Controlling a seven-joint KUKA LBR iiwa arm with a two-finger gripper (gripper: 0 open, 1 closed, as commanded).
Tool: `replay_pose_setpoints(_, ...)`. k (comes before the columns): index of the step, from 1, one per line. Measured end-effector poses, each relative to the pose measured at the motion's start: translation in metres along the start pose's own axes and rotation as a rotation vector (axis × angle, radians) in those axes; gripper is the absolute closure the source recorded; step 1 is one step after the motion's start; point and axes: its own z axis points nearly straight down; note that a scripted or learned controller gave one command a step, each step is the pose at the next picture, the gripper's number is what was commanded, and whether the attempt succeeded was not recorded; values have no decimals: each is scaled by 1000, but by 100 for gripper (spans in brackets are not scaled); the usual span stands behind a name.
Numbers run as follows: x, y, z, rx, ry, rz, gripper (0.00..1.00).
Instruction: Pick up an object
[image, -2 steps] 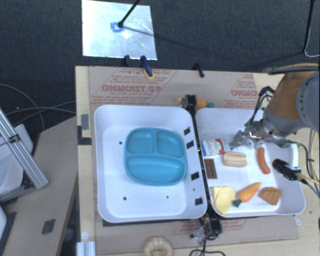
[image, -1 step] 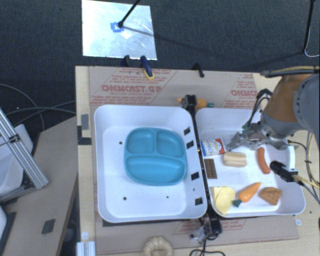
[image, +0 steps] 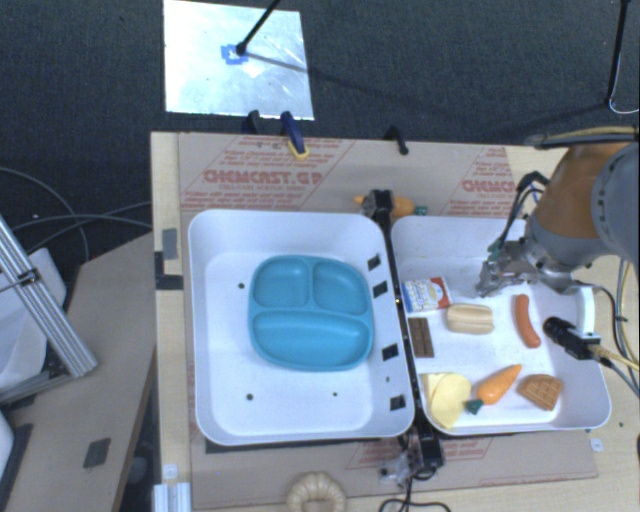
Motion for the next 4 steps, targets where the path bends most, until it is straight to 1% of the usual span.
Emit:
replay_pose_setpoints(2,-3,-1,-129,-4,-1,-3,100)
replay_pose_setpoints(3,-3,0,-128,1,0,-3,100)
replay_pose_setpoints(4,55,15,-138,0,2,-9,100)
